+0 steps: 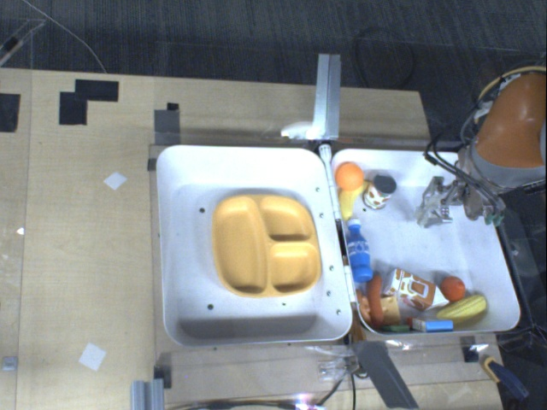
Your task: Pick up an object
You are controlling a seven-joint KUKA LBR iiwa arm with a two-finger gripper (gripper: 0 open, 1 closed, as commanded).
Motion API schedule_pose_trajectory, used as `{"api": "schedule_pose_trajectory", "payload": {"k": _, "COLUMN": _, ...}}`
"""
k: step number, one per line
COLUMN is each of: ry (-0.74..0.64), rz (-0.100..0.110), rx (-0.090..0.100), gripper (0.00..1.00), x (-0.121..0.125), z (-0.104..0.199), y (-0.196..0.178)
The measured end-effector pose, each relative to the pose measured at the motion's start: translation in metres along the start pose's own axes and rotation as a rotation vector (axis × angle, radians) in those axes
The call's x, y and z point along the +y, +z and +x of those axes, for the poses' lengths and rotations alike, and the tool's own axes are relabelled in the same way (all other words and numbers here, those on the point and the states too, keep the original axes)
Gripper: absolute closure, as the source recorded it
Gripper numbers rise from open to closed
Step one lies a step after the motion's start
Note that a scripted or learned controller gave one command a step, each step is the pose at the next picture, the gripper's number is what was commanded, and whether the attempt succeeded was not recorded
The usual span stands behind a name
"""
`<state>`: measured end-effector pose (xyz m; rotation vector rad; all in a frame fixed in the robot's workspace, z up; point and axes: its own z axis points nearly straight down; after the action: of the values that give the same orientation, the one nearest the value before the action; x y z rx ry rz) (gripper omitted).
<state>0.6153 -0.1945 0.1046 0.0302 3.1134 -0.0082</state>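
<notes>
The claw (436,205) hangs inside the right bin (504,267), its fingers slightly apart, gripping nothing. Objects lie around it: an orange ball (348,176) (against the bin's left wall), a blue bottle (357,252), a banana (463,307).

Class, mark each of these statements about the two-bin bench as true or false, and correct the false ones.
1. The yellow divided tray lies in the left bin. True.
2. The blue bottle lies in the left bin. False: it lies in the right bin, along its left wall.
3. The gripper is over the right bin. True.
4. The banana lies in the right bin's far corner. False: near corner, beside a small tomato.
5. The gripper is over the orange. False: they are apart.
</notes>
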Motion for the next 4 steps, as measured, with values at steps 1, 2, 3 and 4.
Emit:
{"api": "schedule_pose_trajectory", "payload": {"k": 1, "ry": 0.000, "rz": 0.000, "rx": 0.001, "gripper": 0.00, "x": 0.000, "z": 0.000, "y": 0.001}}
{"api": "schedule_pose_trajectory", "payload": {"k": 2, "ry": 0.347, "rz": 0.000, "rx": 0.017, "gripper": 0.00, "x": 0.007, "z": 0.015, "y": 0.015}}
{"api": "schedule_pose_trajectory", "payload": {"k": 3, "ry": 0.468, "rz": 0.001, "rx": 0.016, "gripper": 0.00, "x": -0.006, "z": -0.023, "y": 0.016}}
{"api": "schedule_pose_trajectory", "payload": {"k": 4, "ry": 0.967, "rz": 0.003, "rx": 0.018, "gripper": 0.00, "x": 0.072, "z": 0.011, "y": 0.015}}
